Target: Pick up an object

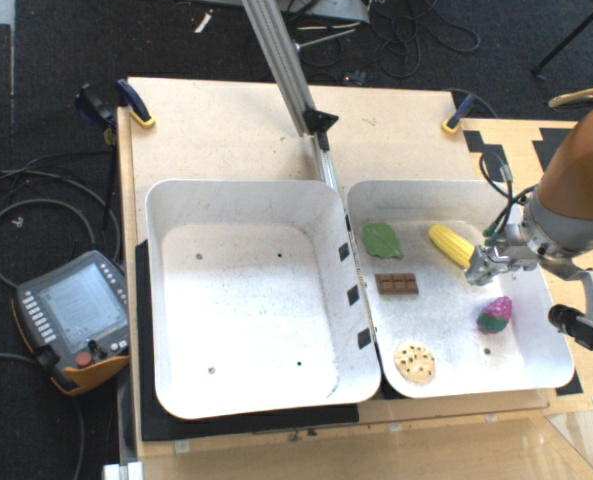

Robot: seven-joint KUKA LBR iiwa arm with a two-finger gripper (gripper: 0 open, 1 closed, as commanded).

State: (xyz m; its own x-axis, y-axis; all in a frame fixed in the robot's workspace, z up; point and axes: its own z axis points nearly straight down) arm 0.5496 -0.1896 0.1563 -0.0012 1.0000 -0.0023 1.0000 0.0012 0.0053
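Four objects lie in the right bin (pixel 566 368), and the gripper (pixel 481 268), whose grip state cannot be told, hovers at center right just beside the corn (pixel 451 244) with nothing visibly held, so a descent here may nudge that rounded cob aside or miss the grapes (pixel 494 314) below.

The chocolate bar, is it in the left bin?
No, the chocolate bar lies in the right bin, near the green leaf.
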